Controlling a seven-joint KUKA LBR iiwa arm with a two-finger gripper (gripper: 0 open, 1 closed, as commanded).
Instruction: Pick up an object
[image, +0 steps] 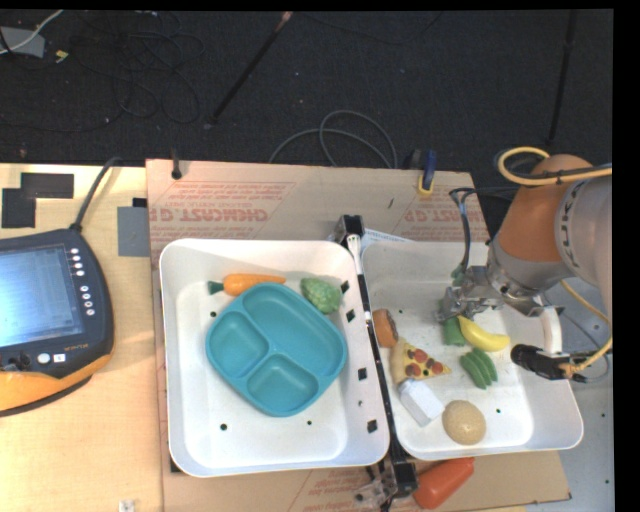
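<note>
My gripper is low in the right bin, near its back middle, reaching in from the right. Just below it lies a small green piece, touching or nearly touching the gripper's tip. Beside that are a yellow banana and a dark green vegetable. Further left in the same bin lie a pizza slice, a brown sausage, a white block and a tan round object.
The left bin holds a blue divided plate, a carrot and a green leafy piece. A red-orange item lies outside the bins at the front. A tablet rests at the far left.
</note>
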